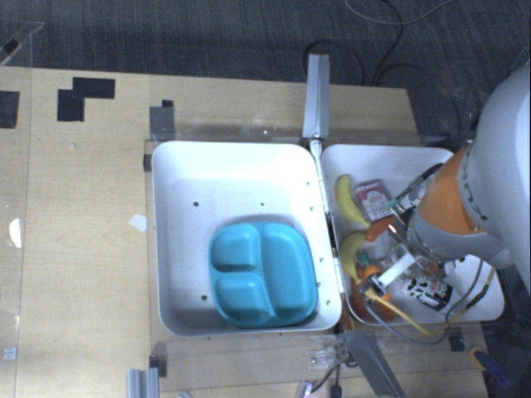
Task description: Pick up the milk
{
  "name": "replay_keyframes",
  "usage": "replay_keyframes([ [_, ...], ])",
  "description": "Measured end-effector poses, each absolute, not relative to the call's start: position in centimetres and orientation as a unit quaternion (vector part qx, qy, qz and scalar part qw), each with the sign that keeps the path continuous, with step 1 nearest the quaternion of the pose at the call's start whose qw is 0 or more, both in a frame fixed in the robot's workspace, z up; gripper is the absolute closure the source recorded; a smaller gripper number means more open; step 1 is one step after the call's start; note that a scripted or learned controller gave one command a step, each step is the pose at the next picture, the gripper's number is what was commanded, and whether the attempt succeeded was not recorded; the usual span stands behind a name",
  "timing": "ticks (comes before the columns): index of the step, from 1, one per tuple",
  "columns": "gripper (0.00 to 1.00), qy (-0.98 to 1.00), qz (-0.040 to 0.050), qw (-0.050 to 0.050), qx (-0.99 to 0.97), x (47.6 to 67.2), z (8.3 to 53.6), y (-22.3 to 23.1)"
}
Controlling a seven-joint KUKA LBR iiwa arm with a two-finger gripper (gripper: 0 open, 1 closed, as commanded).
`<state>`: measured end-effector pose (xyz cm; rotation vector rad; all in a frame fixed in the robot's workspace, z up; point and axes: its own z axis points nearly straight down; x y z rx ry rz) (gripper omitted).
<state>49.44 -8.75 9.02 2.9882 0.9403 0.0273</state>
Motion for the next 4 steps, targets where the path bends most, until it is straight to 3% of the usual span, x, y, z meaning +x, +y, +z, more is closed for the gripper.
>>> replay_keyframes([
  [1, 1.00, 0.351, -0.0008, 0.001, 0.936, 53.9, 27.3, -6.8],
  [2, 1.00, 0.402, 0.0028, 0.002, 0.916, 49.0, 43.5, -9.8],
  [3, 1.00, 0.581, 0.0017, 0.003, 0.814, 51.9, 43.5, -10.0],
  [4, 1.00, 0.443, 0.0007, 0.001, 0.897, 53.1, 35.9, -9.8],
])
